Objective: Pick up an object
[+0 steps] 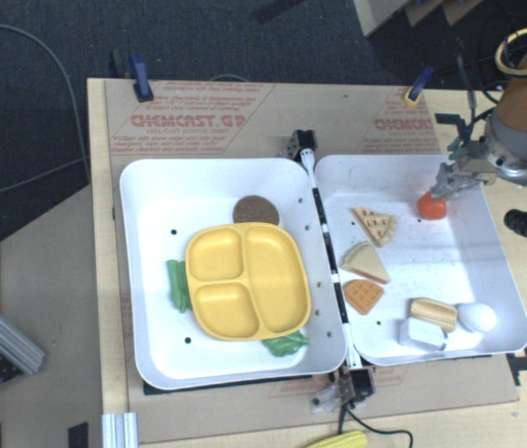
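Observation:
My gripper point(448, 183) hangs over the far right part of the right bin point(487, 250), at the end of the grey arm with its orange band point(524, 105). A small red tomato-like piece point(432, 206) lies just below and left of the gripper's tip, touching it or very near it. In the same bin lie a waffle wedge point(375, 222), a sandwich wedge point(366, 264), a round waffle piece point(364, 296), a bread roll point(433, 313), a white egg point(476, 317) and a white block point(420, 333).
The left bin point(151, 213) holds a yellow divided plate point(246, 280), a brown patty point(256, 211) behind it, and green leafy pieces point(179, 286) at its left and front point(286, 344). Blue clamps point(139, 77) grip the board's far edge.

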`<state>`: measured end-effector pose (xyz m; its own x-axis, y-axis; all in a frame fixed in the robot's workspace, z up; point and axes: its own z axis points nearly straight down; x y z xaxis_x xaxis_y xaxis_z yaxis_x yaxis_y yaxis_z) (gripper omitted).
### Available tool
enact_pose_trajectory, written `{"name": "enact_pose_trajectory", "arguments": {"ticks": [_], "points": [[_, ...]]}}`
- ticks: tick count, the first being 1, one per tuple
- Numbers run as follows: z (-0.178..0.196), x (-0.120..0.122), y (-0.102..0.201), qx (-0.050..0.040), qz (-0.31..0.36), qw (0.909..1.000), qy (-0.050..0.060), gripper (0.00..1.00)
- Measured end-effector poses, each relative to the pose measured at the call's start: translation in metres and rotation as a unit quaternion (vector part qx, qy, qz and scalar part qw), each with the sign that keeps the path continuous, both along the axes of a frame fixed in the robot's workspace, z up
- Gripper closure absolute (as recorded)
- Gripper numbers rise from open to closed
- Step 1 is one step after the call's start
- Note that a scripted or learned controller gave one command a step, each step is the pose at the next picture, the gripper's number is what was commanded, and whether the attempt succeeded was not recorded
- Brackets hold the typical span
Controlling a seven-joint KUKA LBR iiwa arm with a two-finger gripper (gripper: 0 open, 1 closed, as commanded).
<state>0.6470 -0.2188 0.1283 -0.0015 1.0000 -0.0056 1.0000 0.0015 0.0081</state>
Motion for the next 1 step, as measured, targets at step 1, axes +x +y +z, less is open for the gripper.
{"name": "enact_pose_trajectory", "arguments": {"ticks": [1], "points": [[-0.0032,-0.0017,0.0007,0.0012,0.000,1.0000,0.003,0.00]]}}
